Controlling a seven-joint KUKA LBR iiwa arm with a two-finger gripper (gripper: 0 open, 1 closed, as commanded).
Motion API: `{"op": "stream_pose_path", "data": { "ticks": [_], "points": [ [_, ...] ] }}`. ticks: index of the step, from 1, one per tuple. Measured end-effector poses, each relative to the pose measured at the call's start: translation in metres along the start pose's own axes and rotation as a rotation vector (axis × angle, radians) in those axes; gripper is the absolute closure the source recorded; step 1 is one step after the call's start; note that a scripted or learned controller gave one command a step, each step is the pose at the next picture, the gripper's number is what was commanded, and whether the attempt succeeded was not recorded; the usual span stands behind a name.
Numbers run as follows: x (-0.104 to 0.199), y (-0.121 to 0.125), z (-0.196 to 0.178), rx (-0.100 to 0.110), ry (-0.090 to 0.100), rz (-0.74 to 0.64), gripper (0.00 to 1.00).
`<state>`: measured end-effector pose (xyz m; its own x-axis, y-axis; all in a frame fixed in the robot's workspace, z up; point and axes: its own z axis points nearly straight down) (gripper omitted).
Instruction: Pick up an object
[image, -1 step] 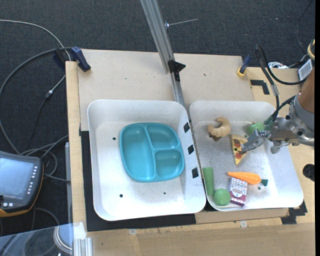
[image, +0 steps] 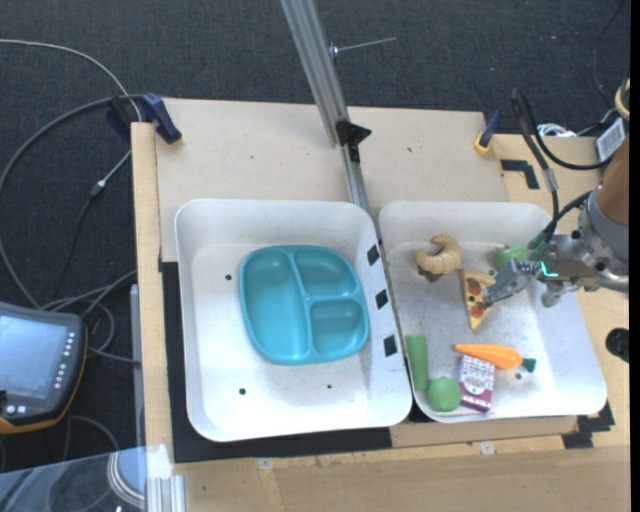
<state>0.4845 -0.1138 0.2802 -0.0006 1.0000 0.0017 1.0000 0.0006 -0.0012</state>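
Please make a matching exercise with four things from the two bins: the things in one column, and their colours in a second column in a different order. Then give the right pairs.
Things:
1. divided plate in the left bin
2. carrot in the right bin
3. croissant in the right bin
4. round ball near the right bin's front edge

Colours:
A. orange
B. green
C. teal blue
D. light brown

Right pairs: 1-C, 2-A, 3-D, 4-B
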Motion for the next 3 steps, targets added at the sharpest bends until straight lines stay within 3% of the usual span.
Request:
{"op": "stream_pose_path", "data": {
  "ticks": [3],
  "points": [
    [0.005, -0.004, 0.130, 0.006, 0.002, 0.001, 0.00]
  ]
}}
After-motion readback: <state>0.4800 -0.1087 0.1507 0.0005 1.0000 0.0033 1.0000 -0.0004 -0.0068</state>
